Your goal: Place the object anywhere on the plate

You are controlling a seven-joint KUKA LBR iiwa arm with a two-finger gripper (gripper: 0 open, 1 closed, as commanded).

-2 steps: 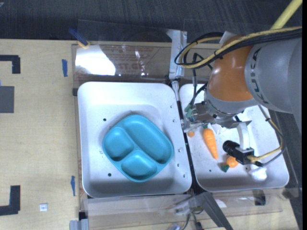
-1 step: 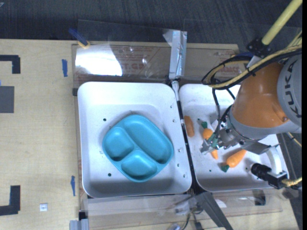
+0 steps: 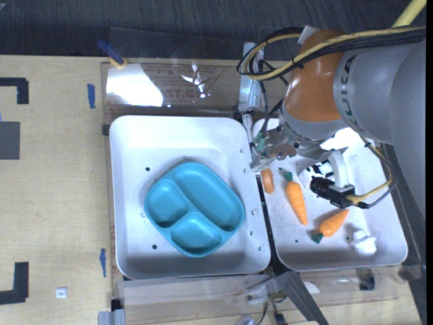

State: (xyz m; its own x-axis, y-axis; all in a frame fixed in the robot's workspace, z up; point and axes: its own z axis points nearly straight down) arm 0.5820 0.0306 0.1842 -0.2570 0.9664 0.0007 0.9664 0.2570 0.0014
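While the arm (image 3: 379, 66) hangs over the right bin (image 3: 385, 246), you've got the big grey-and-orange wrist blocking much of what matters, operator. Its gripper (image 3: 270, 147) sits low at that bin's left wall, right by the divide, and whether it's spread or closed you can't tell from up here.

Look left: the blue divided plate (image 3: 195, 207) lies in the left bin (image 3: 135, 147), three compartments, set at a slant, nothing on it yet.

Now the candidates. The long carrot (image 3: 296, 200) lies in the right bin, well apart from the plate, its long axis running from upper left to lower right, green end up near the gripper, tip pointing down-right. A second carrot (image 3: 333, 223) lies just beside it, tilted the other way, green end at lower left. A small orange piece (image 3: 268, 181) sits just below the gripper, upright in the view; it hugs the bin wall.

Here's your risk, as I judge it: three orange things near each other, so a descent may nudge one or pinch two. That small piece against the wall leaves little room for a finger. The raised rims between the bins could catch a low carry.
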